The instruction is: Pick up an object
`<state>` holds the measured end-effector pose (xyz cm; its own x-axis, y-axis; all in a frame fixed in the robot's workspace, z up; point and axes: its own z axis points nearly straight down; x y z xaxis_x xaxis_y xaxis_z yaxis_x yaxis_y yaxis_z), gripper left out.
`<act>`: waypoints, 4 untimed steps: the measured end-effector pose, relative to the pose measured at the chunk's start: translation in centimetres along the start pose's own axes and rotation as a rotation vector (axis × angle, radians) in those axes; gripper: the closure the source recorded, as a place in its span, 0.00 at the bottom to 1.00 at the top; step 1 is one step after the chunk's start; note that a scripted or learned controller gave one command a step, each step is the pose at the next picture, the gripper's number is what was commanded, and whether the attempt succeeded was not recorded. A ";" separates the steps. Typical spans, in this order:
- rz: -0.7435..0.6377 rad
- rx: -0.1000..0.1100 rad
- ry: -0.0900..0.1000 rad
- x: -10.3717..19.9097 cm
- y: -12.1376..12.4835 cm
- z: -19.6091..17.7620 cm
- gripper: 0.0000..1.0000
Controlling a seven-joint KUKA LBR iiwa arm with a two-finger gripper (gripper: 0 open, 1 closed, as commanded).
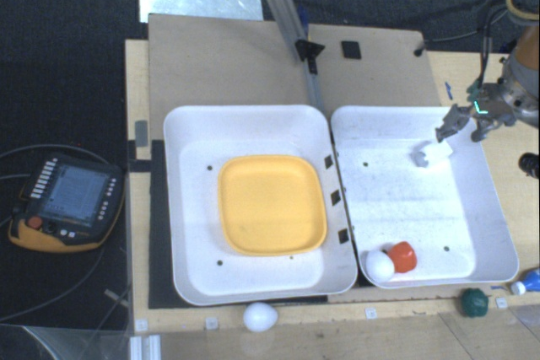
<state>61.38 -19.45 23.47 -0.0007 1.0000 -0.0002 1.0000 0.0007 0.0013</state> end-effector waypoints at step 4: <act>0.001 0.004 0.001 0.6 -0.4 14.6 0.00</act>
<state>61.03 -18.88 8.85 -0.0001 1.0000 0.0005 1.0000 0.0001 -0.0024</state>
